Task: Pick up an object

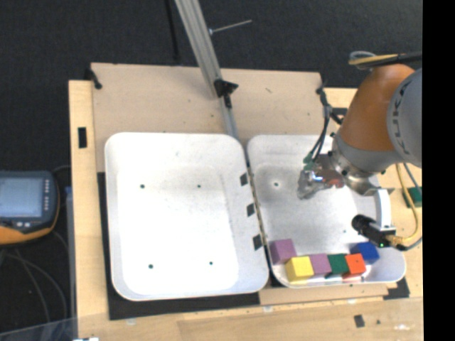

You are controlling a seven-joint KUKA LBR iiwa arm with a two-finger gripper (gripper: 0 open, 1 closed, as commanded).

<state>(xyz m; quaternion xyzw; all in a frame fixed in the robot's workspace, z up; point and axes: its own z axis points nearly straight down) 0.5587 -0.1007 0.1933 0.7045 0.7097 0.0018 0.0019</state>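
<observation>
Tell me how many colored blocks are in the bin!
6, all along the right bin's near edge: a purple block, a yellow block, a mauve block, a green block, an orange block and a blue block. More may hide under the arm.

Two bins sit side by side on the tabletop (85, 190): the left bin (178, 212) and the right bin (298, 155), their inner rims touching. A row of blocks (323, 263) lies along the near wall of the right bin, toward its near right corner. The gripper (311, 183) hangs over the middle of the right bin, behind the blocks and apart from them. A handheld device (27, 203) lies left of the tabletop.
</observation>
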